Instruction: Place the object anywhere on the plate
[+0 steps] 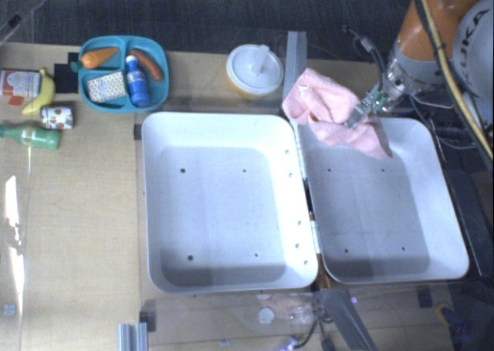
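White bins sit nearest you: left bin (220, 203), right bin (386, 210). Over the right bin's far edge, the gripper (361, 114) pinches the pink cloth (328, 110), fingers clamped on it. Farther left, the blue plate (123, 72) lies well apart.

A grey robot arm (471, 41) with rounded casing, wearing a broad orange band (440, 10) above its wrist. A yellow cable and thin black cables run along it. Part of a dark brand name shows on the grey shell.
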